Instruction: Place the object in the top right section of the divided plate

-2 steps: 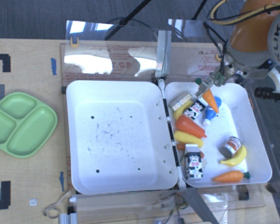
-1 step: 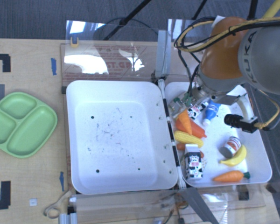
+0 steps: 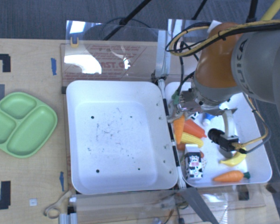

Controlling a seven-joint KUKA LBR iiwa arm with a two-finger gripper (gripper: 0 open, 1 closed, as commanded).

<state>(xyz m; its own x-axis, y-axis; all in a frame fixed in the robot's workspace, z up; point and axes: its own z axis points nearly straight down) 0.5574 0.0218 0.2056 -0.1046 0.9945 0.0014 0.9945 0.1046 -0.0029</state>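
Observation:
The green divided plate lies on the wooden bench at the far left, outside both bins. My gripper hangs low over the left side of the right bin, under the grey and orange wrist. Right below it lie an orange piece and a red-orange and yellow toy. A small blue thing shows just to the gripper's right. I see nothing held.
The left bin lies between the plate and the right bin. In the right bin's front part are a black-and-white patterned box, a yellow banana and a carrot. A clear panel stands behind the bins.

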